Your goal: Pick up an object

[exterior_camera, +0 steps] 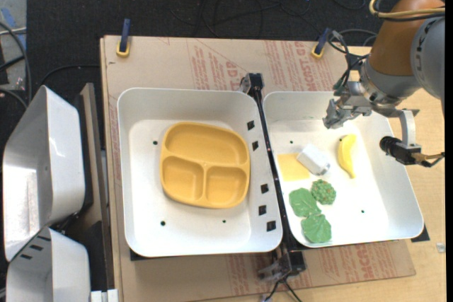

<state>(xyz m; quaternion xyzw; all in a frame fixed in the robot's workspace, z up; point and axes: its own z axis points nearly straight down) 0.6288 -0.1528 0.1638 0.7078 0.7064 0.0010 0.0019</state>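
Lying banana (346, 155), long axis near-far

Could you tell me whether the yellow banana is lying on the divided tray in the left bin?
No, the banana lies on the floor of the right bin, while the yellow tray sits in the left bin.

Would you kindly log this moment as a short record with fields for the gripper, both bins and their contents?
gripper: above the right bin's upper part, holding nothing visible
left bin: yellow divided plate
right bin: banana, white block, yellow flat piece, three green pieces
nearest to gripper: banana
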